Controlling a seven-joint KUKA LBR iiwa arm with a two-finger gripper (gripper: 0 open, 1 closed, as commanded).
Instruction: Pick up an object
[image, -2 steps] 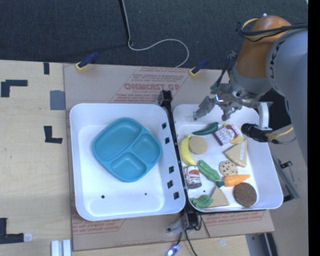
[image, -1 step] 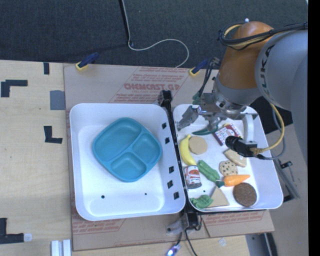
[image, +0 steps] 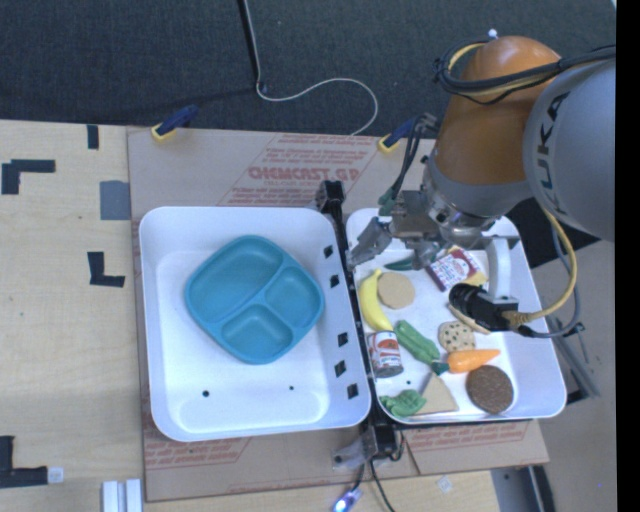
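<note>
My gripper (image: 405, 243) hangs low over the back left of the right bin (image: 545, 385), its fingers spread open with nothing between them. Just below it lie a tan round biscuit (image: 396, 291), a yellow banana (image: 372, 302) and a red-and-white packet (image: 451, 268). A bit of green shows under the gripper at the bin floor. Further forward sit a green pod (image: 418, 342), a small can (image: 385, 354), a chip cookie (image: 455, 335), a carrot (image: 471, 360), a brown round patty (image: 490, 389) and a sandwich wedge (image: 438, 398).
The left bin (image: 175, 400) holds a blue divided plate (image: 255, 298). A black hinge strip (image: 343, 300) runs between the bins. The arm's grey and orange body (image: 495, 110) looms over the right bin's back. A cable loops across the dark floor behind the bench.
</note>
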